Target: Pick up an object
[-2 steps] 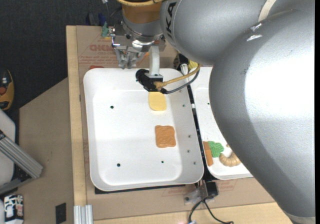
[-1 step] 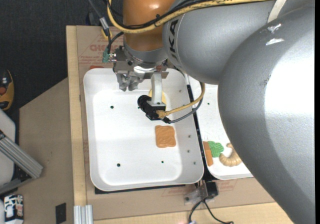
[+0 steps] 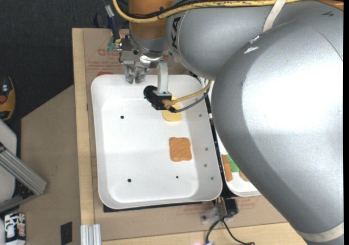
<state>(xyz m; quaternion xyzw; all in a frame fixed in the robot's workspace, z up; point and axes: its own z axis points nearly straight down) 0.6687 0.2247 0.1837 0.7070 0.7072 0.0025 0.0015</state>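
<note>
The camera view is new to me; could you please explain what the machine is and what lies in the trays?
The grey shape is a robot arm reaching in from the right, seen by one camera looking down on the bench at a slant. Its gripper hangs over the far end of the left white bin. In that bin lie a brown toast-like piece and a pale yellow piece. The arm covers most of the right bin, where green and orange things peek out. I cannot see the gripper holding anything.

The grey arm is covering most of the right bin. It is half hiding something orange and green there.
</note>
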